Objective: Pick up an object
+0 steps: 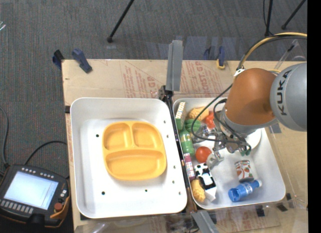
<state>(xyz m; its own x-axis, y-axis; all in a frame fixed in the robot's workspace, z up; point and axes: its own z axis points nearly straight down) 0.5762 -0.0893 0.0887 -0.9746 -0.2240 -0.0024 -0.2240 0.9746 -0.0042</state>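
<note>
The yellow tray looks smooth matt plastic, the white bins glossy plastic, the bench bare wood.

A single camera was fixed above the bench, looking down at a slant on both white bins. The left bin lay near mid-frame and the right bin toward the right. It sat fairly far off, perhaps overhead height, taking in carpet, tripod legs and the arm entering from the right.

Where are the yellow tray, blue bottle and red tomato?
yellow tray (134,150): camera view, middle divider.
blue bottle (243,191): camera view, body.
red tomato (203,154): camera view, top.
</note>
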